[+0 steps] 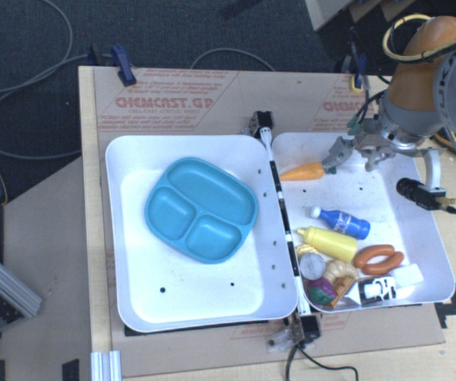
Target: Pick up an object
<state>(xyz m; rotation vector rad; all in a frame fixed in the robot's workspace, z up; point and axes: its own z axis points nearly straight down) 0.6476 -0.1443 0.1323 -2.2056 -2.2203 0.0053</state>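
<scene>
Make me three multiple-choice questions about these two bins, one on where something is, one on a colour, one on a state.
1. Where does the divided plate lie?
A. left bin
B. right bin
C. on the bench
2. What colour is the bottle with the white cap?
A. green
B. blue
C. black
3. How does the carrot stand to the tool?
A. lifted high
B. lying on the bin floor beside it
C. in the left bin

A: it fills the left bin.
B: its body is blue.
B: it rests flat in the right bin.
</scene>
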